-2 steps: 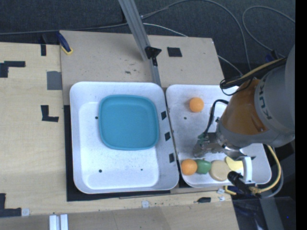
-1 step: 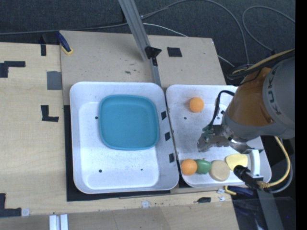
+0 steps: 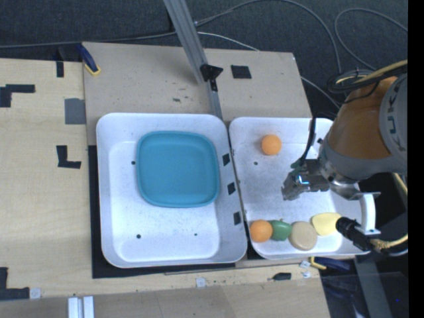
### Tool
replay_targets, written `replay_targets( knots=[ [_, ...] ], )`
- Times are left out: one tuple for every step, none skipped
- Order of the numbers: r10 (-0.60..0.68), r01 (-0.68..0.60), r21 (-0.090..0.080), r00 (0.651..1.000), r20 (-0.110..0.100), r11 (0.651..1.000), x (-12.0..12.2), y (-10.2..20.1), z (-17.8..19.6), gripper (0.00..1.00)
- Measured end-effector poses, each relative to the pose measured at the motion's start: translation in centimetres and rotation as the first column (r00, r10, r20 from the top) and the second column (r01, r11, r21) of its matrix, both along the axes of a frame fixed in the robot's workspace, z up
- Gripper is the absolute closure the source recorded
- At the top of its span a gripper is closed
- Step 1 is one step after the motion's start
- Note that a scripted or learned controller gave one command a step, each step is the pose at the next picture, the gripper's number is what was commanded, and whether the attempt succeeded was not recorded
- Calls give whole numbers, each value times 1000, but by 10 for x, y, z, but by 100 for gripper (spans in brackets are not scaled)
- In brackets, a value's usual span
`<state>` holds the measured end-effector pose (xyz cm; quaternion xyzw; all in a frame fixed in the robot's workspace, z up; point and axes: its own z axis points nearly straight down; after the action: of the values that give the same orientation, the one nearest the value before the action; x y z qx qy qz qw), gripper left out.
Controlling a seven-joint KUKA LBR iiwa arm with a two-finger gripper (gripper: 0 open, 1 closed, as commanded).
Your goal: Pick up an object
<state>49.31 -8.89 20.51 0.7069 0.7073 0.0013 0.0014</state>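
Observation:
The right bin holds an orange ball near its far side. Along its near edge lie an orange fruit, a green piece, a beige round piece and a yellow piece. My gripper hangs over the middle of this bin, right of centre, above bare white floor. It stands between the orange ball and the row of pieces, touching none of them. Nothing shows between its fingers.
The left bin holds a blue square plate. A metal pole slants across the bench behind the bins. Cables trail at the back right. The arm's orange and grey body covers the right bin's right side.

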Motion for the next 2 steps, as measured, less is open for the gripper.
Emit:
replay_targets(
  knots=[
    [3, -3, 1, 1000, -5, 1000, 26, 39, -2, 100],
    [3, -3, 0, 1000, -4, 1000, 47, 81, 11, 100]
  ],
)
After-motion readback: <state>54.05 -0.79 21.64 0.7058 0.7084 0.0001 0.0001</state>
